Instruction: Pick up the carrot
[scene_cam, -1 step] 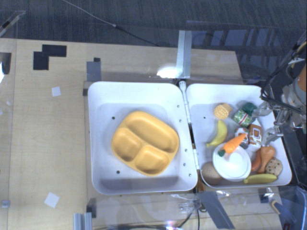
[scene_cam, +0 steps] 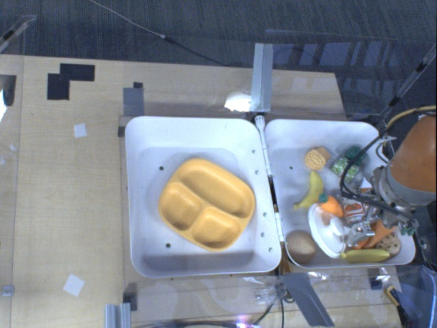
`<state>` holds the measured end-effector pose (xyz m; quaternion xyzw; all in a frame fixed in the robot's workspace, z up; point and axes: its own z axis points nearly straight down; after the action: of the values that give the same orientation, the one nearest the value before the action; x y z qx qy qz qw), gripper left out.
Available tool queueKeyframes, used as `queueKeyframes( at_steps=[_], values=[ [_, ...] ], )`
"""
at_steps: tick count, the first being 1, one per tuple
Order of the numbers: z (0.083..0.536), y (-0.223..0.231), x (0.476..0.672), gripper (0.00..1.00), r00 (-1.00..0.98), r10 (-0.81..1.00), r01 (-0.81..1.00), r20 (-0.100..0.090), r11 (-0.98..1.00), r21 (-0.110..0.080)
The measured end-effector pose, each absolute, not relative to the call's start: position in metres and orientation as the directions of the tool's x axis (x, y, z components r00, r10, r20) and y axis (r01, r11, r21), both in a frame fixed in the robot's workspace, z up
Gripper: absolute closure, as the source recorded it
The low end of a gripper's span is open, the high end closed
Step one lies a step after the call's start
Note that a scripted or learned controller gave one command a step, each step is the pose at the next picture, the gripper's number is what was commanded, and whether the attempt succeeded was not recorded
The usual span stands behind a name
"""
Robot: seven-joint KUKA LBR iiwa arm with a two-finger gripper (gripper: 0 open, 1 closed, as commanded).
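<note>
Lower right of the frame, in the right white bin point(scene_cam: 293, 139): one long yellow piece point(scene_cam: 365, 255) along the near wall, one brown round kiwi-like piece point(scene_cam: 300, 244), one white cup-like piece point(scene_cam: 326, 229). The metal claw point(scene_cam: 365, 232) hangs just above these; spread or pressed together cannot be told. The orange carrot point(scene_cam: 331, 206) lies just left of and above the claw. Further up: one yellow banana point(scene_cam: 311, 190), one corn piece point(scene_cam: 315, 158), one green item point(scene_cam: 351, 162). The left white bin point(scene_cam: 147, 183) holds one yellow three-section tray point(scene_cam: 206, 202).
</note>
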<state>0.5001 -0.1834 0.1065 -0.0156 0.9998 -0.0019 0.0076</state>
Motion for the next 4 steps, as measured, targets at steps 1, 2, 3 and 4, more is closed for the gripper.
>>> queueKeyframes(
  at_steps=[1,2,3,4],
  values=[
    [0.095,-0.111,0.534,0.00,-1.000,0.012,0.012,-0.029,1.000,-0.006],
    [0.104,-0.111,0.535,1.00,-0.999,0.007,0.007,-0.032,1.000,-0.006],
    [0.105,-0.111,0.536,0.00,-0.999,0.008,0.008,-0.036,1.000,-0.008],
    [0.099,-0.103,0.541,0.00,-0.995,0.093,0.094,-0.036,0.995,-0.020]
  ],
)
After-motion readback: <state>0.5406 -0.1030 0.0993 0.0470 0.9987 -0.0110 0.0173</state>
